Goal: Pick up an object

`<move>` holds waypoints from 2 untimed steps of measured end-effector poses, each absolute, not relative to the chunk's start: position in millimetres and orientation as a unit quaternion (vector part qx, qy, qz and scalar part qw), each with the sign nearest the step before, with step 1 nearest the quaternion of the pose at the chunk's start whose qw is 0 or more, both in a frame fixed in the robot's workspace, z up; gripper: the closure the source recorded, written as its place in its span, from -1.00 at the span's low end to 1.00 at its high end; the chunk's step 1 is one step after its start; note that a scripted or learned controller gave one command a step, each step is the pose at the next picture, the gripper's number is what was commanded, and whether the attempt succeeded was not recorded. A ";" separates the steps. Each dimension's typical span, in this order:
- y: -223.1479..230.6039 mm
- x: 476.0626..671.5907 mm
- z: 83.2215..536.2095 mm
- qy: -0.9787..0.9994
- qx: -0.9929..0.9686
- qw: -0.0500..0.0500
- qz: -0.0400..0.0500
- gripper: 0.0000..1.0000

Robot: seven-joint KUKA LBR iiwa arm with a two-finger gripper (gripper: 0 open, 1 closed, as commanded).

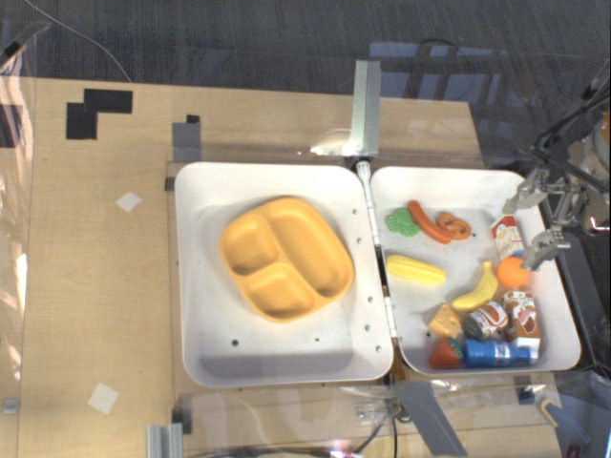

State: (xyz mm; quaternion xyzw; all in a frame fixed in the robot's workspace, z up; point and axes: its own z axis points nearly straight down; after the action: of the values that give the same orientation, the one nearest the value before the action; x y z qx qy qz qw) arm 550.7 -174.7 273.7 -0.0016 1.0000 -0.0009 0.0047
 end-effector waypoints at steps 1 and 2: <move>-116.4 566.3 140.3 0.996 -0.089 -0.001 0.002 -1.00; -129.6 567.4 148.4 1.000 -0.020 0.004 0.000 -1.00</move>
State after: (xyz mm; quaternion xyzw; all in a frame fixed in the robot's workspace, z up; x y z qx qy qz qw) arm 567.4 -129.6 148.4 -0.0205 0.9998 -0.0002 0.0038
